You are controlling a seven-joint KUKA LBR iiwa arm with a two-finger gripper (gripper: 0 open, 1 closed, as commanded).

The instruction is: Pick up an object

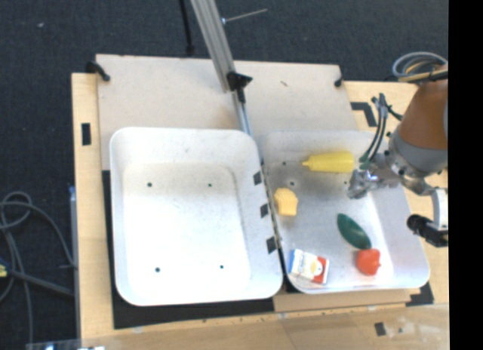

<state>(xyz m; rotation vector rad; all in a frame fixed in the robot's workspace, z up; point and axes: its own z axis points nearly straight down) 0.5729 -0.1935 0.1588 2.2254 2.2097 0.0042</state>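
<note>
Arm low over right bin [404,262], hand [362,184] beside yellow bottle [329,163].

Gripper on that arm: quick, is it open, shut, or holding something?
Gripper: cannot be told; it sits low over the right bin, just beside the yellow bottle.

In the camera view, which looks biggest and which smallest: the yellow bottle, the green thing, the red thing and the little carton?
Largest to smallest as they look:
1. Yellow bottle
2. Little carton and green thing, too alike to rank
3. Red thing

All lie in the right bin, at similar nearness.
</note>
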